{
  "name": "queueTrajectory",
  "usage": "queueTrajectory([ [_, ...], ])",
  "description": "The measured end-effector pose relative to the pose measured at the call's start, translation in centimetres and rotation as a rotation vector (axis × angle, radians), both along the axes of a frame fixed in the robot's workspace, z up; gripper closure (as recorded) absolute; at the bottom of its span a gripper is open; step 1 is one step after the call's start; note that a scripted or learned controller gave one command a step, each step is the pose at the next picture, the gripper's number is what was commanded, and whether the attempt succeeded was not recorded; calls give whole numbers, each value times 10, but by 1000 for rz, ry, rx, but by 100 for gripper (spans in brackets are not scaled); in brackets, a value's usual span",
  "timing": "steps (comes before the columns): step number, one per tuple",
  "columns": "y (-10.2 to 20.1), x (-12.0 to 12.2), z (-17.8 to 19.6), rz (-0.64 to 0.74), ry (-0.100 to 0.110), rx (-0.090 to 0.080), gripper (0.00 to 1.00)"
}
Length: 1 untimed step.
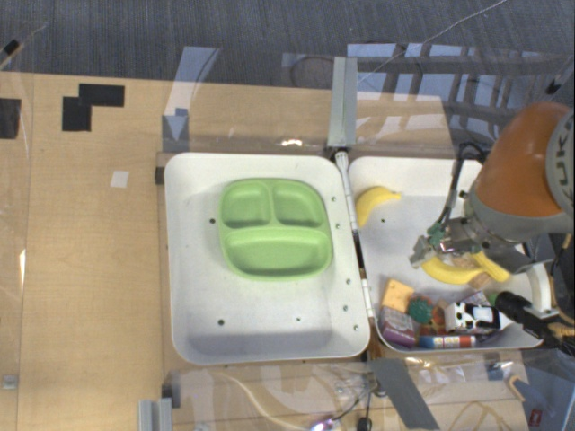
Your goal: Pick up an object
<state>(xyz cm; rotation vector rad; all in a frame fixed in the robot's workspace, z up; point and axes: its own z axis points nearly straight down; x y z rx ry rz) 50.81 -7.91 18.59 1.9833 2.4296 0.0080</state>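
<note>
Banana (456, 271) lay in the right bin (404, 232), directly under the hand (446, 250); whether that hand was open or closed I couldn't tell. Best approach: straddle the curve mid-length, avoiding the toy clutter (440, 317) nearby. Left bin (193, 241) carried a green divided plate (274, 227) on the wooden desk (81, 268).

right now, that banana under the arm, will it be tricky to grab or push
Probably a bit. The banana is curved and looks smooth, so it could pivot or slip if the tool pinches it off-centre. It looks rigid like a plastic toy, likely light, so a push may slide it across the right bin.
</note>
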Motion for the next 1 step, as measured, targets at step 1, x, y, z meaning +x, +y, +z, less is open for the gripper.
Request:
queueTrajectory([
  [1, 42, 35, 60, -20, 2, 0, 100],
])
